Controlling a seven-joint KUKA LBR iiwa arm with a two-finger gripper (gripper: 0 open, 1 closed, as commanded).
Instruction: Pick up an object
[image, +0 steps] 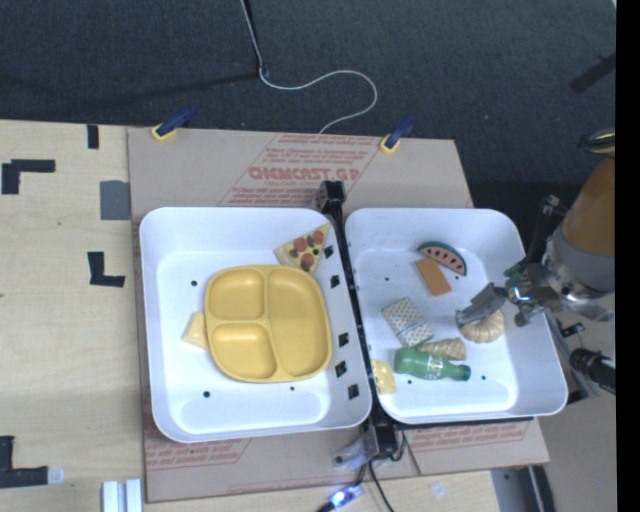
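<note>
Two white bins sit side by side on the bench in your camera view. In the left bin you have a yellow divided plate filling its middle, a pizza slice toy at the far right corner against the dividing wall, and a pale yellow wedge peeking out from under the plate's left edge.

In the right bin, a watermelon slice lies near the far edge with an orange block just beside it. A checkered piece rests near the middle, and a green bottle lies on its side toward the near edge, touching a tan pastry. A small yellow piece sits at the near left corner.

Your gripper reaches in over the right edge, low over a beige roll. You cannot tell how its fingers stand, nor whether anything is between them.
</note>
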